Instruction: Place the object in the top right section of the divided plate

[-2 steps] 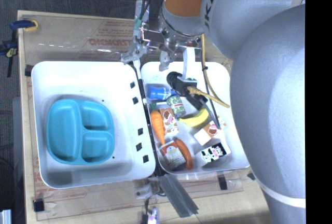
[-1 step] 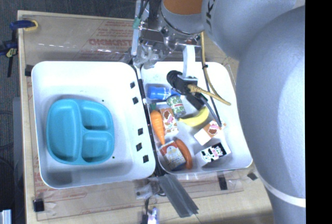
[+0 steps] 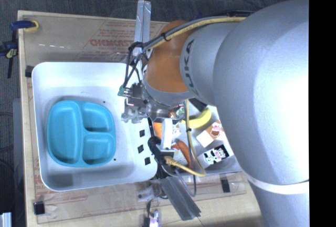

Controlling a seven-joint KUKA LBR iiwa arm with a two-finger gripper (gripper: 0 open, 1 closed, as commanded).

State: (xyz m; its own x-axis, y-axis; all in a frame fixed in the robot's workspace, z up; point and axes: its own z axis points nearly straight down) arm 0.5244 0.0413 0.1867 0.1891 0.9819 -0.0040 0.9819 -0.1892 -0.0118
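The blue divided plate (image 3: 81,132) lies in the left white bin (image 3: 47,76), with one long section on its left and two smaller sections on its right. My gripper (image 3: 130,111) hangs over the wall between the two bins, just right of the plate's upper right corner. The wrist and cables hide what is under it, so I cannot tell whether it holds anything. In the right bin a yellow banana (image 3: 201,118) and an orange carrot-like piece (image 3: 181,149) peek out from under the arm.
The grey arm with its orange band (image 3: 165,71) covers most of the right bin. A white card with black marks (image 3: 215,155) and a small printed tile (image 3: 214,129) lie there too. A metal upright (image 3: 143,21) stands behind the bins.
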